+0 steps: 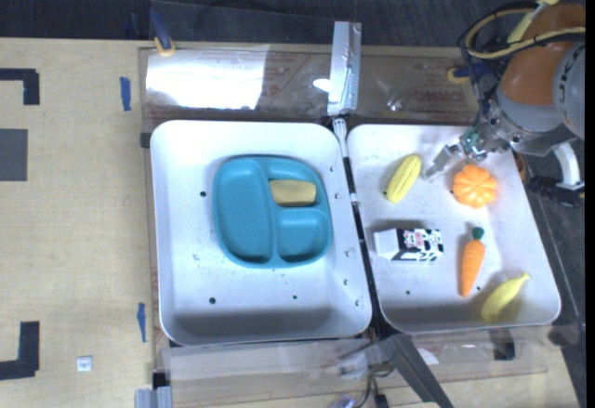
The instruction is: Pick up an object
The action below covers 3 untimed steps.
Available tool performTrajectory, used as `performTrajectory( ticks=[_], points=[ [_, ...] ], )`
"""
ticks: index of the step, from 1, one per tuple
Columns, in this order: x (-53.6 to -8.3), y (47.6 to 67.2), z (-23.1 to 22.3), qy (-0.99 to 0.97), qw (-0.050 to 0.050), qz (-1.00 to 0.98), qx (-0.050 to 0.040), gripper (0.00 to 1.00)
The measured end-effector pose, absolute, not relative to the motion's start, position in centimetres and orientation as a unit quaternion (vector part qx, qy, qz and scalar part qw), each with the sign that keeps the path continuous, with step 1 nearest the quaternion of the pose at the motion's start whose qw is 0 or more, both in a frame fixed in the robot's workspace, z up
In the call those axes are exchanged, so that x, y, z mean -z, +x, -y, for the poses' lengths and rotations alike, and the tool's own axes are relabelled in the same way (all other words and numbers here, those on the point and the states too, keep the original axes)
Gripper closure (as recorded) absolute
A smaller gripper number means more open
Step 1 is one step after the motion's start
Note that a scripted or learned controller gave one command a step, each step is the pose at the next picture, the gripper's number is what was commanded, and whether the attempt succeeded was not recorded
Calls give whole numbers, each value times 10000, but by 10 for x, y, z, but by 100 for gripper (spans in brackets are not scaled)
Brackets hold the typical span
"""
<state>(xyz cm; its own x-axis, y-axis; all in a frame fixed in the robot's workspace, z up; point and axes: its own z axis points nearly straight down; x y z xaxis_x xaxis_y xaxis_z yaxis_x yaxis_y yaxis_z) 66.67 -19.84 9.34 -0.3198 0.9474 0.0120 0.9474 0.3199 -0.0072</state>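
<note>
Toward two o'clock in the right bin (539, 239), the tool (457, 151) hovers between corn (403, 177) and small pumpkin (473, 185); I cannot tell its opening. Descending there risks closing on bare floor.

No readable text is showing anywhere. The small carton (409, 243), lying below and to the left of the pincer (462, 151) in the right bin (539, 239), is carrying a black-and-white printed pattern, but it is blurring out too small to make out any letters. Nothing else near the pincer is bearing labels, brands or numbers.
</note>
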Motion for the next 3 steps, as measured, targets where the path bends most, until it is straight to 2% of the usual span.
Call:
performTrajectory(
  ticks=[1, 2, 3],
  points=[
    [-88, 629, 215, -5458, 1, 8379, 50, 0],
    [-98, 629, 220, -5475, -35, 8368, 20, 100],
    [-219, 617, 101, -5135, -61, 8581, 43, 100]
  ],
)
